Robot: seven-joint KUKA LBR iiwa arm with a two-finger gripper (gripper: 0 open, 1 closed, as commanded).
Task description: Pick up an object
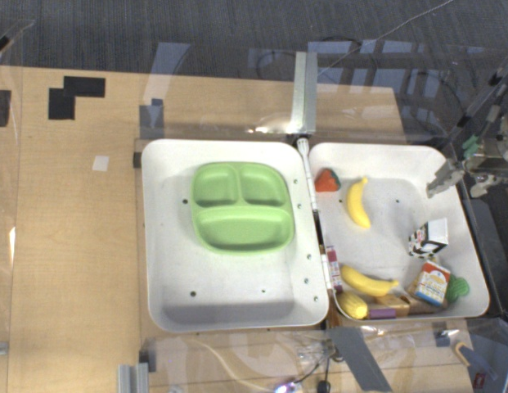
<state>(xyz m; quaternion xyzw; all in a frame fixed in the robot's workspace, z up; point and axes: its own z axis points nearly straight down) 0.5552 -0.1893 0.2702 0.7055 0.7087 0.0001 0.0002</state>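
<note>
So, counter [65, 219]: pale wooden surface carrying two shallow white bins side by side, one centre-left in the frame, one centre-right
Left bin [164, 293]: holds a green plastic divided plate [240, 206] with three compartments, lying flat near the bin's middle
Right bin [401, 158]: holds all the loose items
Near the divider, upper part: a small red toy piece [326, 181] with a yellow plastic banana [357, 202] just beside it
Lower part: a second yellow banana [367, 282] lying across the bin floor, and a rounded yellow piece [352, 305] at the bottom edge
Lower right corner: an orange and white small carton [431, 286] next to a green rounded toy [457, 287]
Above the carton: a small black and white boxy object [429, 238], too small to identify
Arm: reaches in from the right edge of the frame, at the upper right of the right bin
Claw [473, 170]: sits over the bin's upper right rim; I cannot tell whether it is open or closed, and nothing shows in it
Candidate targets: every item lies on the bin floor, apart from the claw; the black and white object is nearest
Progress: judged as not begun; approach, descent, closing and lifting all remain
</note>
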